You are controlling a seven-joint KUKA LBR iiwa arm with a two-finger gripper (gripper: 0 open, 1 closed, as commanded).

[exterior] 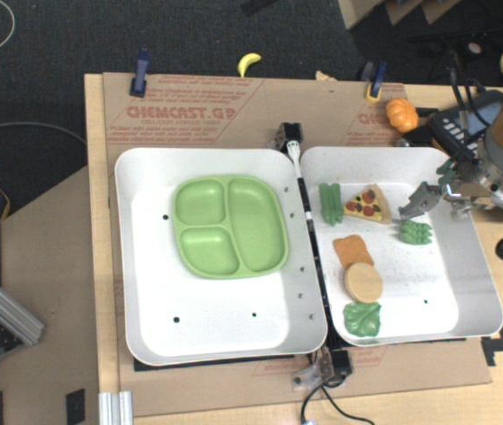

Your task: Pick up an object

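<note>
Green and knobbly, the broccoli piece lies just below my pincer and almost under its tips, in the right bin. I can't tell how wide I stand. Its long axis runs left to right, so I judge a short drop straight down matters most; the pizza slice sits off to my left.

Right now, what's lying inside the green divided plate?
All three compartments of the green divided plate show bare green. The toy foods lie in the right bin. What is beneath the plate is hidden.
</note>
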